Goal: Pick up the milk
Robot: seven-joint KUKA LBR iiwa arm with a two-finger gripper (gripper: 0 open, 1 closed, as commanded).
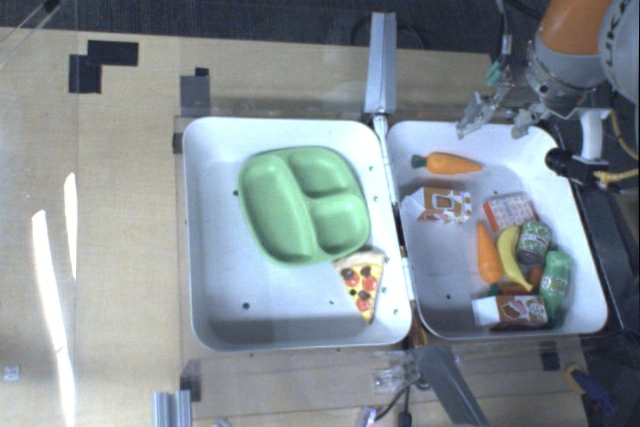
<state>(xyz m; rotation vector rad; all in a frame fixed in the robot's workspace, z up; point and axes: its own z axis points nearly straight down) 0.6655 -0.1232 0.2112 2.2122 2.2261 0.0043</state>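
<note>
The milk [445, 205] is a small white and brown carton lying on its side in the upper left part of the right bin [424, 307]. My gripper [495, 124] hangs over the bin's far rim, behind the carton and a little to its right. Its fingers [468, 123] are spread open with nothing between them. An orange carrot [452, 164] lies between the gripper and the milk.
The right bin also holds a red and white box [508, 211], a second carrot [487, 255], a banana [512, 257], green cans [555, 277] and a brown carton [515, 311]. In the left bin [210, 315] sit a green divided plate [304, 203] and a pizza slice [363, 281].
</note>
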